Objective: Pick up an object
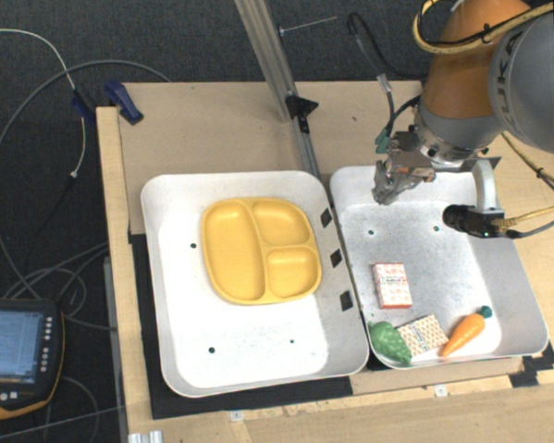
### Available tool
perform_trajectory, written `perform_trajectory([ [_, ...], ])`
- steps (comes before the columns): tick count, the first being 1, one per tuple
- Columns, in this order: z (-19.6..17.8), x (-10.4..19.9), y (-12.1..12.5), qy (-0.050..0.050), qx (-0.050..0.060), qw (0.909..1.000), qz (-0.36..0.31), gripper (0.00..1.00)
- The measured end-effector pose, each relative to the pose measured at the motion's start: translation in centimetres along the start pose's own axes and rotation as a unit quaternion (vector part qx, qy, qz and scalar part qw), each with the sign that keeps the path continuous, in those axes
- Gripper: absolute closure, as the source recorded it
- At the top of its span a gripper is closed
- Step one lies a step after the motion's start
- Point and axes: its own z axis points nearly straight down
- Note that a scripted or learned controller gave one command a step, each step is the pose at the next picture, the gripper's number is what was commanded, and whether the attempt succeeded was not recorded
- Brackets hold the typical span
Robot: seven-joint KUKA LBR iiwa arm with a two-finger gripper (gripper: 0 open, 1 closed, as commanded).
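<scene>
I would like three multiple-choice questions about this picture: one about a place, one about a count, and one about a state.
1. Where is the yellow divided plate?
A. in the left bin
B. in the right bin
C. on the bare bench

2. How many small objects lie in the right bin?
A. two
B. four
C. six

3. What is the state of the carrot?
A. held in the end effector
B. resting on the plate
C. lying on the bin floor

Answers:
1. A, it sits in the left bin.
2. B: carrot, red-and-white box, patterned packet, green item.
3. C, it lies at the near edge, far from the end effector.
</scene>
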Motion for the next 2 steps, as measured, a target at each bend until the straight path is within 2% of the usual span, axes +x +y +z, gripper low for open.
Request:
perform_trajectory([
  [1, 0.4, 5.2, -1.5, 0.000, 0.000, 1.0000, 0.000, 1.00],
  [2, -0.2, 11.1, -1.4, 0.000, -0.002, 1.0000, -0.001, 1.00],
])
